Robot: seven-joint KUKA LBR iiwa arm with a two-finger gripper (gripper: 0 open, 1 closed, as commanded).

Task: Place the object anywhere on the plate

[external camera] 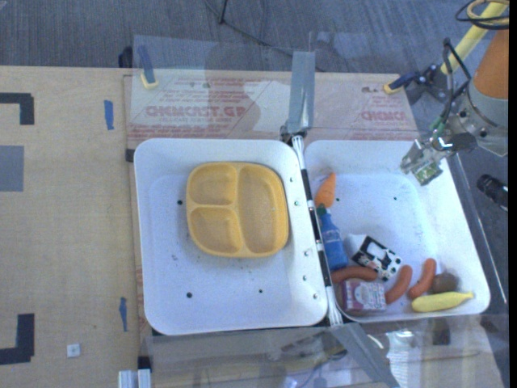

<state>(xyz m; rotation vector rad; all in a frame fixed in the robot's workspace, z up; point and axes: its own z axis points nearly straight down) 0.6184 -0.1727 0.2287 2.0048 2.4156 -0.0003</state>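
Observation:
A yellow plate (238, 208) with three compartments lies in the left bin (161, 281), toward its back. The right bin (452, 217) holds the loose objects: an orange carrot (325, 190) by the divider, a blue tube (331, 242), a black-and-white piece (378, 257), a red-brown sausage (355, 273), a dark red packet (363, 296), two orange sausages (398, 284) (422, 277) and a yellow banana (440, 301). My gripper (424, 163) hangs over the right bin's back right corner, apart from all of these.
A grey strip (301, 95) runs along the divider behind the bins. Cables and the arm's orange band (491, 71) crowd the upper right. Brown board (56, 241) spreads left of the bins.

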